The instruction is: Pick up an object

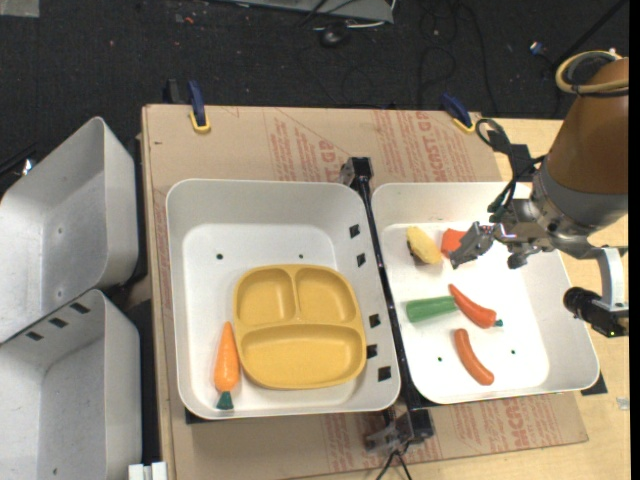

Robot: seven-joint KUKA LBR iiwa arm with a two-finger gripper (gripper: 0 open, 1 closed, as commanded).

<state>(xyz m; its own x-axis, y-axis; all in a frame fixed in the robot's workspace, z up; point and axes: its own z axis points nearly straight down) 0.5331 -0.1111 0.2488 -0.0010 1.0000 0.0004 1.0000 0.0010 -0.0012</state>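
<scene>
The right bin (560, 368) holds several toy foods: a yellow piece (424, 245), a small red-orange piece (453, 239), a green vegetable (430, 309), a red chili pepper (474, 306) and a sausage (474, 356). My gripper (494, 250) hangs over the upper middle of this bin, just right of the red-orange piece. It is open, with nothing between its fingers. One dark fingertip (467, 251) sits close beside the red-orange piece; I cannot tell whether they touch.
The left bin (190, 268) carries a yellow divided plate (299, 326) with an orange carrot (227, 360) lying along its left side. A divider (372, 258) separates the bins. Two spare white bins (60, 268) lie off the bench at the left.
</scene>
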